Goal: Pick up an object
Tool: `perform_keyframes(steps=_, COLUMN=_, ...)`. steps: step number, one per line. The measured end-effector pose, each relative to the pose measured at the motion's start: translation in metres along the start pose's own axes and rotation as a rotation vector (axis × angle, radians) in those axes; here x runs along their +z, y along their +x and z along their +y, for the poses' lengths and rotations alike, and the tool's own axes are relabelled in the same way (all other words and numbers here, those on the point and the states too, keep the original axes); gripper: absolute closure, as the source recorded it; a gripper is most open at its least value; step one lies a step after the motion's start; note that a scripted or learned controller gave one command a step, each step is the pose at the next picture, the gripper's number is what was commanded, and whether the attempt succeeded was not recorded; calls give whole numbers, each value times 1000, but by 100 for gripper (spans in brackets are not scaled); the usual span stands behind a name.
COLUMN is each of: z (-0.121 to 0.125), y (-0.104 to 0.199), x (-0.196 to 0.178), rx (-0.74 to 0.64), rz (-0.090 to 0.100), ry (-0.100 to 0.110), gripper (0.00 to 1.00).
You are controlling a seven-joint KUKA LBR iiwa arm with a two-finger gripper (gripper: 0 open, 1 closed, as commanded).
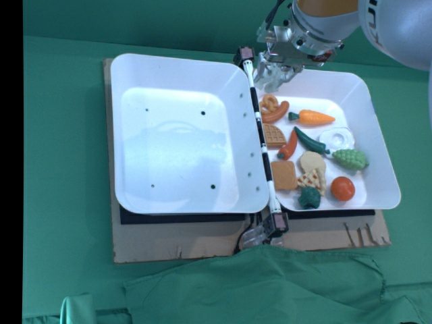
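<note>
The right bin (378,181) holds several toy foods: a pretzel (268,102), a sausage (275,112), a carrot (312,117), a waffle (274,136), a red chili (289,145), a dark green pepper (309,141), a fried egg (336,139), green grapes (349,158), a cracker (284,175), a lattice pie slice (310,178), broccoli (309,197) and a tomato (343,188). My gripper (271,78) hangs over the bin's far left corner, just above the pretzel. Nothing shows between its fingers.
The left bin (135,79) sits beside the right one, split by a black-and-white striped divider bar (262,140). Both rest on a cardboard sheet (175,252) over green cloth. A crumpled fold of green cloth (270,289) lies along the front.
</note>
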State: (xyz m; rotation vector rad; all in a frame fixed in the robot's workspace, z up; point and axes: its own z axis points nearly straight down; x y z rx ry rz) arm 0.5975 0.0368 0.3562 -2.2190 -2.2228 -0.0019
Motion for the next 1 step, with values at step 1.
perform_keyframes(steps=1, z=-25, y=41, x=26, rx=0, rz=0, ry=2, gripper=100)
